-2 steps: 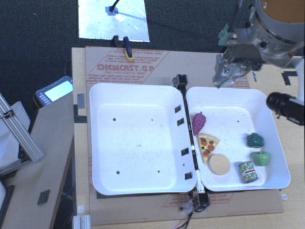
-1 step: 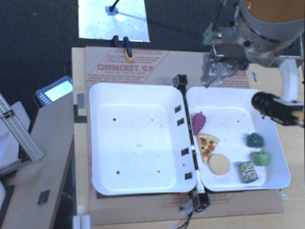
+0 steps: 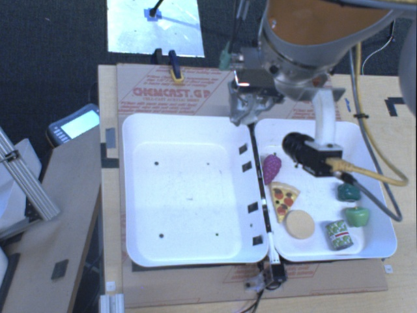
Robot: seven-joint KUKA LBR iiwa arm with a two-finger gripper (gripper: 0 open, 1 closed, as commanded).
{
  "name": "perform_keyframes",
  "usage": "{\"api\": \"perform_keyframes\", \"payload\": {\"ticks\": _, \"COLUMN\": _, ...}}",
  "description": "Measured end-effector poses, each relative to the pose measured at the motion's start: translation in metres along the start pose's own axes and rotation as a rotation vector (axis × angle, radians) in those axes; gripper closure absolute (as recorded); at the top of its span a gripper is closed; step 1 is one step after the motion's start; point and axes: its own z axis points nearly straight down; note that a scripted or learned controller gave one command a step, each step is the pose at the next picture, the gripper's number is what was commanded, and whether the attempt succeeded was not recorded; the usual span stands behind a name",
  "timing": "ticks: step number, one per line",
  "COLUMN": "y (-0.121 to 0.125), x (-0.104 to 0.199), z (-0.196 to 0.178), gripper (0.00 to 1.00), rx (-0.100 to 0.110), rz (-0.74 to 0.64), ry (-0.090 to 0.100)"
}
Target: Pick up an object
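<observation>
**A:** Biggest first. The arm (image 3: 313, 18) comes in from the right, high over the far end of the bench. Below it sit the left bin (image 3: 182, 188) and the right bin (image 3: 381, 243).

**B:** And the gripper (image 3: 244, 115)?

**A:** It hangs over the far rim, about where the two bins meet. Open or clenched, I cannot tell; it is too dark and foreshortened. Nothing shows in its grasp.

**B:** Candidates to pick?

**A:** All are in the right bin. The pizza slice (image 3: 284, 199) is close to the dividing wall, and the tan disc (image 3: 300, 225) is just beside its near edge, possibly touching. The purple piece (image 3: 271, 168) is just beyond the slice. On the right side are a green patterned block (image 3: 339, 235), a green pepper (image 3: 356, 215) and a small teal piece (image 3: 348, 192), grouped close together.

**B:** So the step is the approach.

**A:** I judge so; nothing is lifted yet. The purple piece is nearest to the gripper. It looks rounded and stands apart from the slice, so it seems the cleaner target.

**B:** Advice?

**A:** Centre over it before descending, and keep clear of the dividing wall. Come straight down. The slice and disc look flat and would likely be hard to get under. The green group is crowded, so there is a risk of nudging a neighbour.
</observation>
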Motion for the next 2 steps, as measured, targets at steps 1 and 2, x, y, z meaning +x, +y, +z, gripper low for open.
{"api": "perform_keyframes", "payload": {"ticks": 1, "y": 0.078, "x": 0.043, "z": -0.043, "gripper": 1.00, "rx": -0.012, "rz": 0.003, "ry": 0.003}}
{"api": "perform_keyframes", "payload": {"ticks": 2, "y": -0.017, "x": 0.060, "z": -0.042, "gripper": 1.00, "rx": -0.002, "rz": -0.001, "ry": 0.002}}
